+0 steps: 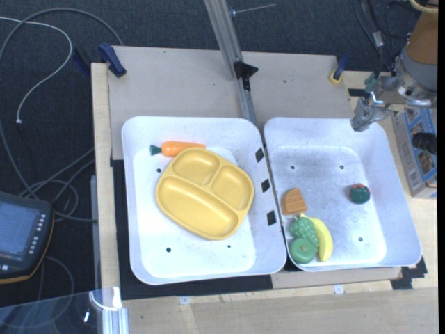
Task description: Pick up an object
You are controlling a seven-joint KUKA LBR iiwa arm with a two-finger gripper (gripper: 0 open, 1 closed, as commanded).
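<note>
Camera view from above takes in both white bins on the counter (208,68), and the claw (363,117) hangs at the far right corner of the right bin (389,152), over its rim and not down among the things. From here it is a small grey blur at the end of the arm, and I cannot tell whether it is released or clenched; nothing shows in it.

Anything in the bins could serve as the thing to pick up. The nearest piece to the claw is a small green and red ball (359,193), alone near the right wall with bare floor all round it, which looks to me like the easiest target. The rest of that bin's things crowd its near left corner: an orange waffle (294,202), green grapes (304,226), a yellow banana (322,239) and a green apple (302,250), touching one another, so a grab there would likely meet more than one.

The left bin (139,186) carries a yellow divided plate (204,193) with a carrot (177,147) just behind it, well apart from the claw.

Most of the arm is cut off at the right edge, and the ball is too small to name surely.
</note>
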